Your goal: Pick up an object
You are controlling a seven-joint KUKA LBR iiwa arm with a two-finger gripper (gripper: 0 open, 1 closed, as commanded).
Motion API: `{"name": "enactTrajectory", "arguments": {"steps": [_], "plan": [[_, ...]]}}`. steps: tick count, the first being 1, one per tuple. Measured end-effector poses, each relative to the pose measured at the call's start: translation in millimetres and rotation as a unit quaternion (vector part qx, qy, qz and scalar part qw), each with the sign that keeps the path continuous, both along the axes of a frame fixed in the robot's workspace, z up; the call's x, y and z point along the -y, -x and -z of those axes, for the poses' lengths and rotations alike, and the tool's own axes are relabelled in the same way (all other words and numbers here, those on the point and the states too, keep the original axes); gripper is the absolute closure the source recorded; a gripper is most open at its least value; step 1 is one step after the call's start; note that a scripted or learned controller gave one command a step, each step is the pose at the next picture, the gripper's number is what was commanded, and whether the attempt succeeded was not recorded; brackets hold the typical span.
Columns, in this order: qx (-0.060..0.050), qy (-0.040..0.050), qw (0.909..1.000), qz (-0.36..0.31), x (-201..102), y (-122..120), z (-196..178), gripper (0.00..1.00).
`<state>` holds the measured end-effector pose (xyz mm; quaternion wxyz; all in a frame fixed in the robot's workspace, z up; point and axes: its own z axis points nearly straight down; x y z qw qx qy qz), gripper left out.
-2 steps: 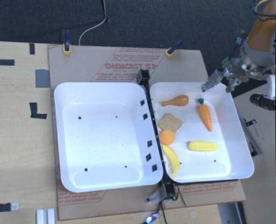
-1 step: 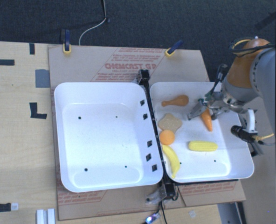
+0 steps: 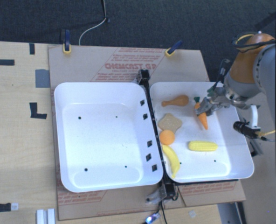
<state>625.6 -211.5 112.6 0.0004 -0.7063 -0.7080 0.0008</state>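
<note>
A light wooden bench [image 3: 17,139] is carrying a sheet of brown cardboard [image 3: 128,64], clamped at its far edge, on which two shallow white bins are sitting side by side against a dark carpeted floor. The left bin [image 3: 100,171] is lying bare, while the right bin [image 3: 231,167] is holding the toy food: a brown drumstick [image 3: 176,101] near the far wall, a slice of bread [image 3: 169,122] beside the divider, an orange ball [image 3: 167,137] just below it, a banana [image 3: 172,159] curving toward the near wall, and a corn cob [image 3: 203,146] lying crosswise in the middle. The arm, grey with an orange band [image 3: 246,64], is reaching in from the right, and the gripper [image 3: 204,107] is hanging low over the far right part of this bin. An orange carrot [image 3: 203,120] is lying directly under the fingertips, its long axis running from the gripper toward the near side, tip pointing nearward. The fingers are appearing to touch the carrot's upper end, but whether they are spread or closed on it cannot be told. The carrot is judged the nearest target.
</note>
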Motion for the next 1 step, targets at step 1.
{"name": "enactTrajectory", "arguments": {"steps": [1], "plan": [[-0.016,0.0036,0.9999,0.001,-100.8,-25.6,26.2,1.0]]}}
